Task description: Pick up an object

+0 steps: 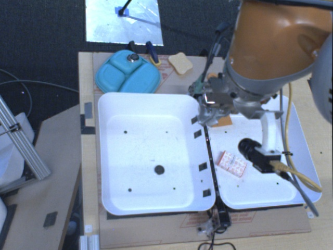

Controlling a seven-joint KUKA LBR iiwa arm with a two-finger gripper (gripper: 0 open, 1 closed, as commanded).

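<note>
Hand (209, 108) is hovering over the 11 o'clock corner of the right white shallow bin (250, 191); can't tell how wide it's standing. Small orange flat piece (225, 121) is lying just beside it at 4 o'clock. Red-and-white patterned packet (231, 163) is sitting farther off at 5 o'clock, long axis running 10-to-4.

L bin (140, 134), R bin (260, 189) white; packet (231, 163) red/wht pattern; tray (127, 74) lt blue; sponge (180, 63) tan.

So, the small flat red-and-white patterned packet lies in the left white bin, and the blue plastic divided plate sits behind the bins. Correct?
Not quite: the camera view shows the red-and-white patterned packet in the right white bin, not the left. The blue plastic divided plate does sit behind the bins.
</note>
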